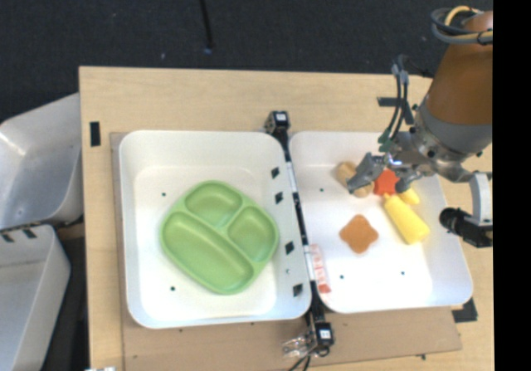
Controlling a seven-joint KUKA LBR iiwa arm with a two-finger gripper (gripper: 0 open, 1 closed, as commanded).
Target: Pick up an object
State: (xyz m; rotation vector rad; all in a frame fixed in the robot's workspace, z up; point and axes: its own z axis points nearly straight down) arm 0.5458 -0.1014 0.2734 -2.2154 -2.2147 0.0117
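Note:
In the right bin (431,278) lie several small food-like objects: a tan piece (344,170), a red-orange piece (386,185), a yellow oblong piece (406,220) and a brown-orange nugget (358,233). My gripper (369,177) hangs low over the bin's upper middle, between the tan piece and the red-orange piece, partly covering both. The orange-banded wrist (460,91) rises behind it at the right. Whether anything is held is hidden by the gripper body.
A green divided plate (218,236) lies in the left bin (141,295). A raised divider with black clips (290,195) runs between the bins. The wooden bench (207,95) borders both bins, and a white housing (33,162) stands at the far left.

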